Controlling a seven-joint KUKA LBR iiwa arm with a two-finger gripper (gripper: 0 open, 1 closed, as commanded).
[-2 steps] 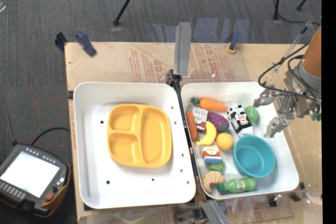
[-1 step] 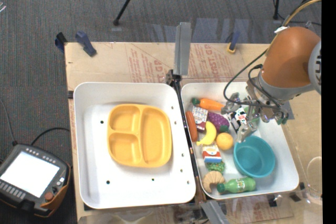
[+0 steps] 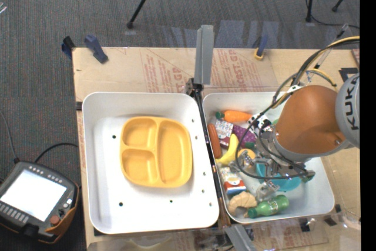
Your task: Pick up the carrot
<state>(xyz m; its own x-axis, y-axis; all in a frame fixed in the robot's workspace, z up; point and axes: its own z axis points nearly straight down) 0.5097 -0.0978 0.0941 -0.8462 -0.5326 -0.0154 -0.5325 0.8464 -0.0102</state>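
Orange and small, the carrot (image 3: 237, 116) lies at the right bin's (image 3: 326, 194) far edge, while the arm's gripper (image 3: 265, 176) hangs lower among the toys, its grip impossible to tell from here, well short of reaching it.

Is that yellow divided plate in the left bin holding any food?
Empty: the yellow three-compartment plastic plate shows bare yellow in all compartments, lying flat in the left white bin.

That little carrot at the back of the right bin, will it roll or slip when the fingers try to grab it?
The carrot looks smooth and tapered, so it may well slip toward its thin end. Its round body lies on its side, so a nudge would probably roll it. It looks like a stiff toy, unlikely to bend.
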